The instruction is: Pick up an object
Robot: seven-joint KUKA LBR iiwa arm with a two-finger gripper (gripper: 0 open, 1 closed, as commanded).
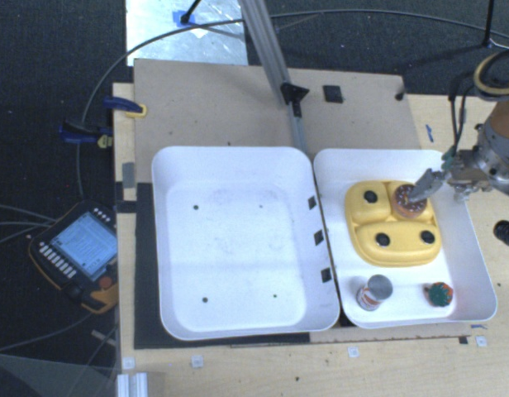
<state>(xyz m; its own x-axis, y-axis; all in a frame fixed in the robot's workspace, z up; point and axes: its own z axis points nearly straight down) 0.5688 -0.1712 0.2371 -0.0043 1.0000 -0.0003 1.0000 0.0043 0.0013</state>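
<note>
Nothing was lifted yet: gripper (414, 193) sat low over the brown ring (409, 201) on the yellow tray (392, 226) in the right bin (483, 292). Couldn't tell its state. Small can (373, 291) and green-orange toy (439, 293) lay untouched near the front wall.

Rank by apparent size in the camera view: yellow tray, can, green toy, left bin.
1. left bin
2. yellow tray
3. can
4. green toy

Can and green toy look close in size; that order is unsure.

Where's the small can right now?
The small can stands in the right bin, near its front edge, below the yellow tray and left of the green-orange toy.
</note>
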